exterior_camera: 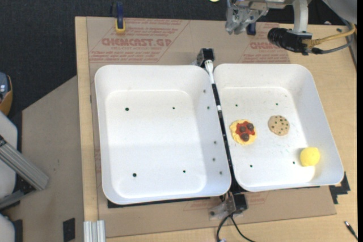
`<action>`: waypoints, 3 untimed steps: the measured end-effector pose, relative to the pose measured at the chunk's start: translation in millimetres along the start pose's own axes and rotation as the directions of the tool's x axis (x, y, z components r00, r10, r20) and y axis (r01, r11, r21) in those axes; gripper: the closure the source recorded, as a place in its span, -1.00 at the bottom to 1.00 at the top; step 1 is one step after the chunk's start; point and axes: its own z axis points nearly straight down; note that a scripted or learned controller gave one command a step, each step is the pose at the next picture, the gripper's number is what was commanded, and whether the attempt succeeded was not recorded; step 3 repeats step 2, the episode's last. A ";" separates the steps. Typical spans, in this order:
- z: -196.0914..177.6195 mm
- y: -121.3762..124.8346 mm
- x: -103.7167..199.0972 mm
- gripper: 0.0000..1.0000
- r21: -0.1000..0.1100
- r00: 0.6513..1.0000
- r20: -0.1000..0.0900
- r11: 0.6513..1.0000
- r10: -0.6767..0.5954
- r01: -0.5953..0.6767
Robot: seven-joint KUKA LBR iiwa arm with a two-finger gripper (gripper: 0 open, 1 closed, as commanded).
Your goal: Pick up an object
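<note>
Yellow ball point(309, 156) at right bin's point(317, 96) 5 o'clock, unpicked; gripper point(240, 24) at 12, finger state unclear, nothing visibly held.

The brown bench point(153, 37) bears two white bins point(156, 133) side by side.

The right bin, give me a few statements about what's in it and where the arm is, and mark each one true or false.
1. The right bin holds three items. True.
2. The cookie lies in the left bin. False: it lies in the right bin.
3. The yellow ball sits nearest the right bin's front right corner. True.
4. The gripper is down inside the right bin. False: it hangs above the board behind the bins.
5. The small pizza touches the cookie. False: they lie apart.
</note>
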 end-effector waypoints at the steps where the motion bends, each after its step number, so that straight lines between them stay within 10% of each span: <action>1: 69.5 -2.9 33.8 1.00 0.019 1.000 0.001 1.000 0.002 -0.002; 3: 19.6 -7.2 47.8 1.00 0.003 1.000 0.000 1.000 0.002 -0.002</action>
